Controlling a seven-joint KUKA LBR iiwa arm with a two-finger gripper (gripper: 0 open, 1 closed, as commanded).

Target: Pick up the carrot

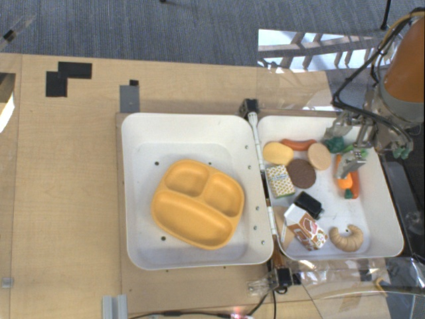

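The carrot (350,182) is a short orange piece with a small green end toward the front, lying in the right bin (385,218) near its right wall. My gripper (351,158) hangs directly over the carrot's far end, low in the bin, and covers part of it. The grey arm with its orange band (405,78) reaches in from the upper right. From this slant I cannot see whether the carrot is gripped.
The right bin also holds a yellow potato (278,153), a red sausage (299,143), a tan disc (319,157), a brown cookie (302,173), a small box (280,181), a black block (309,205), a carton (305,232) and a croissant (347,237). A yellow divided plate (198,203) lies in the left bin (143,145).
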